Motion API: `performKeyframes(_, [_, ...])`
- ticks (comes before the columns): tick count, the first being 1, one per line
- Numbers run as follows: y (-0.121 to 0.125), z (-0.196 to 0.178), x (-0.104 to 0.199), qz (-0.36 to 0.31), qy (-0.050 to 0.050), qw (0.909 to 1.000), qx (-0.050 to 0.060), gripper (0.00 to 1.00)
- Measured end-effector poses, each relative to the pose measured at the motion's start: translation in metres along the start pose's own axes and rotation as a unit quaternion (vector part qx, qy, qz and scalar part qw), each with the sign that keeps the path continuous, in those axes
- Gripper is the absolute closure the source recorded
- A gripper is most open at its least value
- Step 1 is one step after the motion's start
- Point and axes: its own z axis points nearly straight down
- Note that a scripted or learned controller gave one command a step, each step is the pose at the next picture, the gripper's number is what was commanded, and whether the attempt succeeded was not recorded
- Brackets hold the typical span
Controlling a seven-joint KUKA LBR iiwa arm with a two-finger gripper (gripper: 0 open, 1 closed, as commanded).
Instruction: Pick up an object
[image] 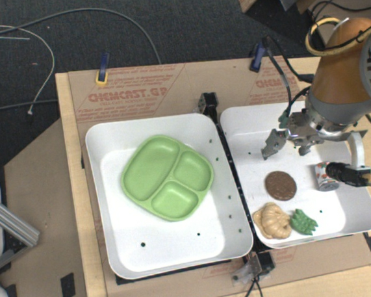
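Note:
In the right bin point(249, 128) lie a brown round disc point(280, 185), a tan bread-like piece point(274, 221) and a green leafy toy point(303, 222), the last two near the front edge. A small silver can point(325, 177) lies on its side further right. My gripper point(282, 151) hovers over the bin's middle, just behind the brown disc. It is open, and only white bin floor shows between its fingers.
The left bin point(117, 249) holds a light green divided plate point(167, 177). A dark ridge point(230, 173) separates the two bins. Blue clamps point(103, 66) hold the cardboard base at the back. The arm's orange band point(340, 58) rises over the right bin's back right.

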Motion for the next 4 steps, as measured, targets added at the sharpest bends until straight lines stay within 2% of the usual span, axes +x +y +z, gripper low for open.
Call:
performKeyframes(1, [0.000, -0.001, 0.000, 0.000, 0.000, 1.0000, -0.001, 0.00])
performKeyframes(3, [0.007, 0.096, 0.000, 0.000, 0.000, 1.0000, 0.002, 0.00])
performKeyframes(4, [0.009, 0.082, -0.001, 0.000, 0.000, 1.0000, -0.002, 1.00])
